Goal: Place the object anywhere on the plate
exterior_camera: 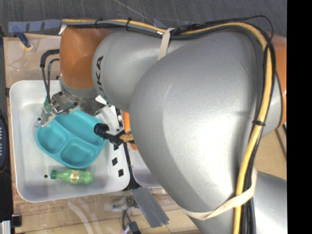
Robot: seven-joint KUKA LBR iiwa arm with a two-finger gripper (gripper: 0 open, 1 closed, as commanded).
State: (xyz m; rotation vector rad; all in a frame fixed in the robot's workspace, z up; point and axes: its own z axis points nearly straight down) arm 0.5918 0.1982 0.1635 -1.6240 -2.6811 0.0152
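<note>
The grey arm (195, 106) bears dark lettering on its casing, at about ten o'clock from the picture's centre, just beside the orange band (78, 57); the letters run sideways and are partly cut off, so a "K" can be made out and the rest cannot be told; the green bottle (73, 177), at about seven o'clock, carries a yellowish label too small to read.

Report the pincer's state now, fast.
Pincer: cannot be told; it sits at the far edge of the teal plate, its tips masked by the wrist. The green bottle lies apart in the bin, not held.
</note>
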